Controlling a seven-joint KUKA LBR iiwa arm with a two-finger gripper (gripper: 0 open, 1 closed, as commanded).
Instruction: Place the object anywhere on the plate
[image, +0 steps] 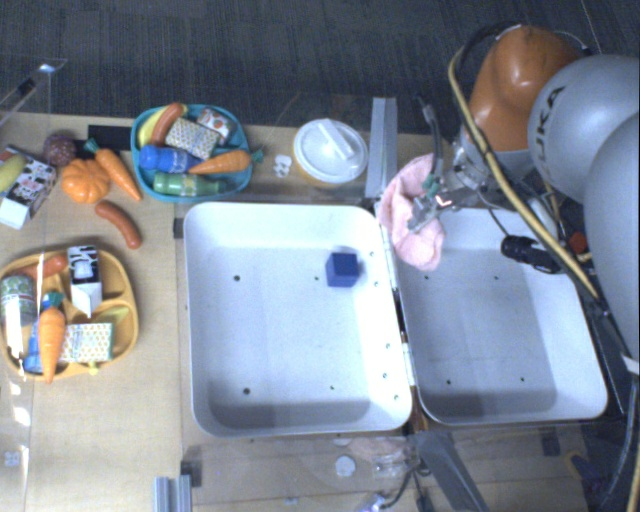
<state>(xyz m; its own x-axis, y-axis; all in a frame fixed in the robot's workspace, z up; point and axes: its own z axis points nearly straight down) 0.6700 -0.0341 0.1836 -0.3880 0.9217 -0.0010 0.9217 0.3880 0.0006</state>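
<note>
A small blue cube (343, 268) lies in the left white bin (230, 330), toward its back right. A pink plate (412, 222) sits tilted at the back left corner of the right bin (510, 340), leaning over the wall between the two bins. My gripper (437, 197) hangs right at the plate's upper right edge, reaching in from the right below the orange band (515, 60). It appears to touch the plate. The cube is well apart from the gripper, to its left.
A white lidded tub (331, 150) stands behind the left bin. Toy food fills a blue bowl (190, 152) and a yellow tray (65, 310) on the bench at left. Black and yellow cables (530, 250) cross the right bin's back.
</note>
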